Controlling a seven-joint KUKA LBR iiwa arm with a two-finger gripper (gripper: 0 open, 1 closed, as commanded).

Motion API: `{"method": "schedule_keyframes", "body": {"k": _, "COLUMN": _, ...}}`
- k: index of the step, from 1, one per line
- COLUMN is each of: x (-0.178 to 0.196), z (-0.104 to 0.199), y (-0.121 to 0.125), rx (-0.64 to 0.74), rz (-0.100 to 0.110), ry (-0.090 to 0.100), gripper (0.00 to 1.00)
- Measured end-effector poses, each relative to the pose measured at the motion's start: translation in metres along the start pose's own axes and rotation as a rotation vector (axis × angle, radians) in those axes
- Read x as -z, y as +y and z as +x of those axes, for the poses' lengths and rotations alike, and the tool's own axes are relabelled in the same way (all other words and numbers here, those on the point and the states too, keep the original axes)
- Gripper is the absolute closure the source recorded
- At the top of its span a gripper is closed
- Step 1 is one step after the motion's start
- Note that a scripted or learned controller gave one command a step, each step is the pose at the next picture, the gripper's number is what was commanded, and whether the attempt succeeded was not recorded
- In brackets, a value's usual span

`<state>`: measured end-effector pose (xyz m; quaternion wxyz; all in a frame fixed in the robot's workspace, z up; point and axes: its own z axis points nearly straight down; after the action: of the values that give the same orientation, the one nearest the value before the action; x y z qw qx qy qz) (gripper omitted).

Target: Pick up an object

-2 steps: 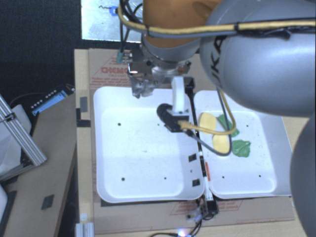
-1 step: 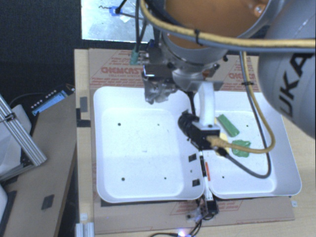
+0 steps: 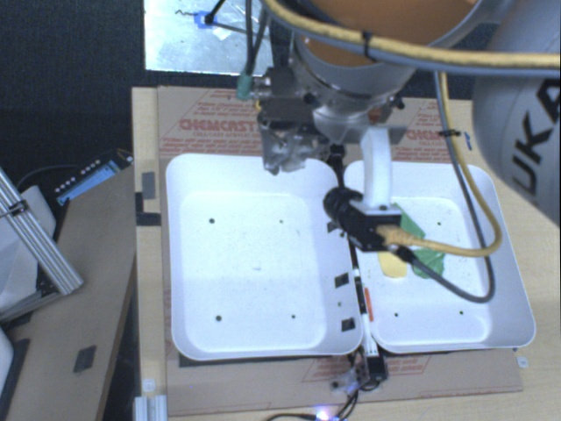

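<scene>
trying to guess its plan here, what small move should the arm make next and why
Probably shift the gripper sideways toward the right bin. The gripper hangs over the far rim of the left bin, while the things I can see to pick, a green piece and a yellow piece, lie close together in the right bin.

The left bin (image 3: 245, 270) and right bin (image 3: 438, 318) are white with dark dots. A green thing (image 3: 431, 262) adjoins a yellow thing (image 3: 394, 269). The cardboard (image 3: 219, 121) is tan, printed red.
</scene>
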<state>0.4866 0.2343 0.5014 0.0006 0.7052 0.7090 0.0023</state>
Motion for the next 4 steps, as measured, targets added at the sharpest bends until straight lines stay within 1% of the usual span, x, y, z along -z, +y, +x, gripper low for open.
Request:
{"method": "schedule_keyframes", "body": {"k": 2, "x": 0.034, "z": 0.000, "y": 0.000, "rx": 0.001, "rz": 0.001, "ry": 0.000, "gripper": 1.00}}
{"method": "schedule_keyframes", "body": {"k": 4, "x": 0.033, "z": 0.000, "y": 0.000, "rx": 0.000, "rz": 0.003, "ry": -0.001, "gripper": 1.00}}
